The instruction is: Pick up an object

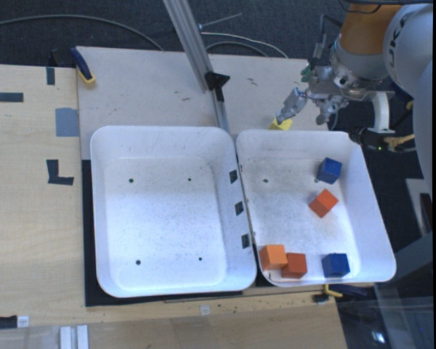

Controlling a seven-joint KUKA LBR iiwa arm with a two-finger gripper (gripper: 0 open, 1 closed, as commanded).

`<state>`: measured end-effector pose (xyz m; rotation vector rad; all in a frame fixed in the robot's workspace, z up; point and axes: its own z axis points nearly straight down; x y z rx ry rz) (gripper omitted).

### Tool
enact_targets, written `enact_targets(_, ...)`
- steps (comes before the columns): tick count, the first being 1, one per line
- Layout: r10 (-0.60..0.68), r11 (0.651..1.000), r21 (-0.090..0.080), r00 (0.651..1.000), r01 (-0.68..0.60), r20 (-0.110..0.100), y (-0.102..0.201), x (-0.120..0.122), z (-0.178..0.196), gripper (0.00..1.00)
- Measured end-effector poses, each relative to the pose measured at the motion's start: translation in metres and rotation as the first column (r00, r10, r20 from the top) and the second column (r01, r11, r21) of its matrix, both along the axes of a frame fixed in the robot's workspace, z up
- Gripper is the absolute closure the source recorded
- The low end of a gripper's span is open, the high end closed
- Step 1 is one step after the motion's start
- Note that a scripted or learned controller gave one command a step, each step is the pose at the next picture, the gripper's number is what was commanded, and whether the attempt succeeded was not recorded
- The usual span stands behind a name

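Note:
The right bin (363,195) holds several small cubes. A blue cube (329,170) lies near its far right side, with an orange-red cube (323,203) just in front of it. Along the front wall sit an orange cube (274,256), a red-orange cube (294,265) touching it, and a second blue cube (335,265). My gripper (309,112) hangs above the bench just beyond the right bin's far rim. It is open, with nothing between its fingers, and stands well apart from every cube.
The left bin (105,195) sits beside the right one, their rims meeting in the middle. A slanted metal rail (192,42) crosses the bench behind the bins. A yellow clamp (281,124) sits at the right bin's far rim, and a blue-yellow clamp (83,67) at the bench's far left corner.

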<state>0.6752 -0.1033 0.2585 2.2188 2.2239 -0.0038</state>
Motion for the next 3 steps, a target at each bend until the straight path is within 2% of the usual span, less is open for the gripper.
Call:
enact_targets(1, -0.004, 1.000, 0.000, 1.000, 0.004, -0.007, -0.038, 0.004, -0.071, 0.00)
enact_targets(2, 0.002, 1.000, 0.003, 1.000, -0.002, -0.007, 0.014, -0.038, -0.101, 0.00)
enact_targets(3, -0.001, 1.000, 0.001, 1.000, 0.001, 0.000, -0.062, -0.065, -0.140, 0.00)
